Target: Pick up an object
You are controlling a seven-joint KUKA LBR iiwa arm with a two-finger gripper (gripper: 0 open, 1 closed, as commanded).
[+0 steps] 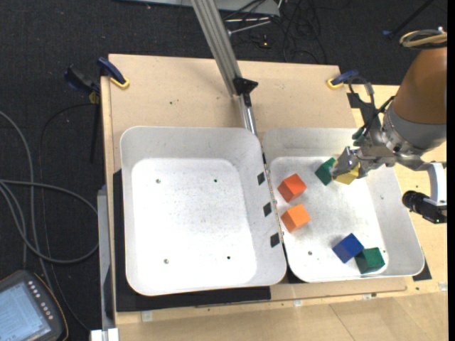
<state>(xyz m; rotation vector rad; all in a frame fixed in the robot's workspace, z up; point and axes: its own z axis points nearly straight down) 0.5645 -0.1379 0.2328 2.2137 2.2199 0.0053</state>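
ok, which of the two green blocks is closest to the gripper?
The green block at the right bin's far side, right beside the gripper. The other green block sits at the near edge, touching the blue block.

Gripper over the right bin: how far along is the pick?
Done: the gripper has reached the right bin, beside a yellow block and a green block. In hand: I can't confirm a grasp. Left: grip and lift; two orange blocks, a blue block and another green block lie untouched.
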